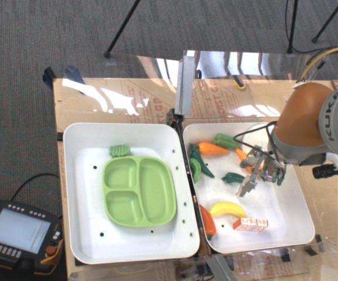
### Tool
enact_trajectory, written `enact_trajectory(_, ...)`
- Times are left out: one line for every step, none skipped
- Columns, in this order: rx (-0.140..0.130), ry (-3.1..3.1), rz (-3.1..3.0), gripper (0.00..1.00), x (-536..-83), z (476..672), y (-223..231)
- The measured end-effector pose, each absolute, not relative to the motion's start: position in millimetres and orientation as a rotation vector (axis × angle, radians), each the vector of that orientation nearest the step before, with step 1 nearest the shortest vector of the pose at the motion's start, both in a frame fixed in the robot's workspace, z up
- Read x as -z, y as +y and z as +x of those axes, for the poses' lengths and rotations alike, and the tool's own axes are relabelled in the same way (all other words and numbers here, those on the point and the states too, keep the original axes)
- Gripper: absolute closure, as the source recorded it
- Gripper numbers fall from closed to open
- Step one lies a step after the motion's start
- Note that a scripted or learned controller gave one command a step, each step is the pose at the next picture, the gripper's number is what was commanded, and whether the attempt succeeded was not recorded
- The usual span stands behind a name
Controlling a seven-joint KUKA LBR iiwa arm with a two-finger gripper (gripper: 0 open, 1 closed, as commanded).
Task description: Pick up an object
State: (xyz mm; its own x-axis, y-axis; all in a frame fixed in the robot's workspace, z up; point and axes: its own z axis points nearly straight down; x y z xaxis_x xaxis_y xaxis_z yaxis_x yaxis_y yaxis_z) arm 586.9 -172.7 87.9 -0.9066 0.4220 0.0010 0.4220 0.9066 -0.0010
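My gripper [249,172] hangs low over the right bin [300,215], in its middle right part, with its fingers spread and nothing between them. A small dark green piece [233,178] lies just left of the fingertips. An orange carrot [214,149] and a green vegetable [226,140] lie at the bin's back left. Another small orange piece [241,154] sits close to the upper finger. A yellow banana [227,208] and a red-and-white box [251,224] rest near the front. A red-orange pepper [208,221] leans on the front left wall.
The left bin [75,215] holds a light green divided plate [139,191] and a small ridged green piece [120,151] behind it. Dark green vegetables [199,164] lie along the right bin's left wall. A teach pendant [16,233] sits off the bench's left.
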Motion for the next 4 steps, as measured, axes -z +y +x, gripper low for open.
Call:
enact_trajectory(0.004, -3.07, -0.669, 1.0, -98.0, 588.6, -169.6)
enact_trajectory(0.005, -3.068, -0.667, 0.0, -97.2, 588.2, -168.9)
enact_trajectory(0.004, -3.08, -0.604, 0.0, -87.1, 610.2, -171.3)
enact_trajectory(0.004, -3.085, -0.601, 1.0, -98.3, 611.8, -171.0)
